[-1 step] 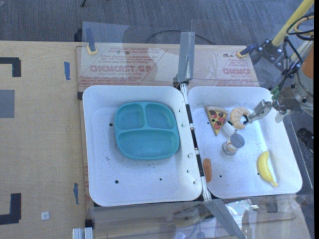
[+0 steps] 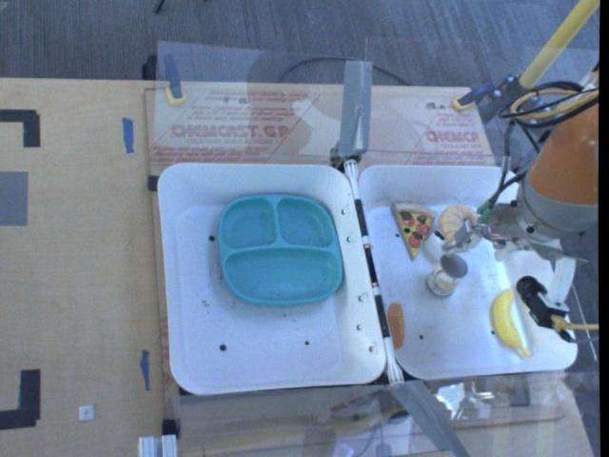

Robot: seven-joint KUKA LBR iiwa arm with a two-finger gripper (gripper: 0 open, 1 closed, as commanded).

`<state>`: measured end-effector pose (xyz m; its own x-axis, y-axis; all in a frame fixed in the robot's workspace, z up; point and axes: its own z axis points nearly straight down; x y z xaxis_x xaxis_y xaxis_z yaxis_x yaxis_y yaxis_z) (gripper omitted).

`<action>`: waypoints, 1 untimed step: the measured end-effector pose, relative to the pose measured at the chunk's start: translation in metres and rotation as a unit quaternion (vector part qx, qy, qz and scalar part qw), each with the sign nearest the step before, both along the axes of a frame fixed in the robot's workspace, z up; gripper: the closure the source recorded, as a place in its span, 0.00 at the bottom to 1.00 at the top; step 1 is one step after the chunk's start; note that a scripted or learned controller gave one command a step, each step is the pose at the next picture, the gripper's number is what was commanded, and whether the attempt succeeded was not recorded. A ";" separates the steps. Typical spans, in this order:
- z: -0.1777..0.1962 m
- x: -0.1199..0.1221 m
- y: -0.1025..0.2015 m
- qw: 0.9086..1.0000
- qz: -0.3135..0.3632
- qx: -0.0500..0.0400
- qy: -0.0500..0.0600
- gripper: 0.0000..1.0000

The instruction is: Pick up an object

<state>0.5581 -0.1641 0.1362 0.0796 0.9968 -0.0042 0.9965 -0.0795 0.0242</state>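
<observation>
We judge the toy pizza slice (image 2: 414,227) in the right bin (image 2: 476,350) light, stiff, best gripped across its narrow tip, while our pincer (image 2: 463,239) hovers nearby, state unclear.

A teal divided plate (image 2: 281,248) lay in the left bin (image 2: 181,284). In the right bin (image 2: 457,346) were a pizza slice (image 2: 414,228), a banana (image 2: 509,323) and an orange sausage (image 2: 396,324). The gripper (image 2: 455,252) hung beside the pizza slice.

Banana (image 2: 509,324), pizza slice (image 2: 414,228), right bin (image 2: 419,350)
</observation>
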 end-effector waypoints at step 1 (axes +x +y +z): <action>-0.046 -0.007 0.044 0.999 0.054 0.001 0.005 0.00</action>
